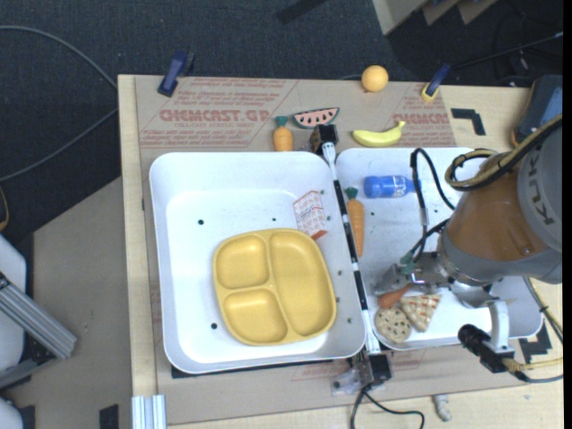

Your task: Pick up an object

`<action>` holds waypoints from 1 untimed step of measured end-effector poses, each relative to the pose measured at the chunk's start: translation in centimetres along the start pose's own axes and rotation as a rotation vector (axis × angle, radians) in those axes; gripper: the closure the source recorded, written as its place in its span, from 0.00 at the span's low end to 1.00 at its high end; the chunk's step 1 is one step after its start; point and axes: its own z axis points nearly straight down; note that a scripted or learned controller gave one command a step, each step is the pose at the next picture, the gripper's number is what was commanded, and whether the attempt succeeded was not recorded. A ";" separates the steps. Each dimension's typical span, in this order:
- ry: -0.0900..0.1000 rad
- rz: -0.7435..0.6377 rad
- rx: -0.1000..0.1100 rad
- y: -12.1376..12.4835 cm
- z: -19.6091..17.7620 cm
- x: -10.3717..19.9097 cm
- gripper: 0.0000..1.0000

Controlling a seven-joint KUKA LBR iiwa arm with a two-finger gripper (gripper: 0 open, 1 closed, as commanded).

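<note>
The gripper (399, 281) hangs low over the front left part of the right bin (398, 164), at the end of the grey and orange arm (492, 226) that comes in from the right. Just below it lie a small red-orange piece (399, 297), a pizza-slice toy (420, 309) and a round cookie (392, 325). A toy carrot (356, 224) lies along the bin's left wall. A blue can (386, 186) rests near the bin's back. The arm hides the right side of this bin.
The left bin (179, 239) holds a yellow divided plate (273, 286) and a small red-and-white packet (309, 213). Behind the bins on the bench lie a banana (378, 134), a watermelon slice (316, 116), a small orange toy (283, 138) and an orange ball (375, 79).
</note>
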 end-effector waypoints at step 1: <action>0.000 -0.001 -0.001 0.0 0.0 0.4 0.00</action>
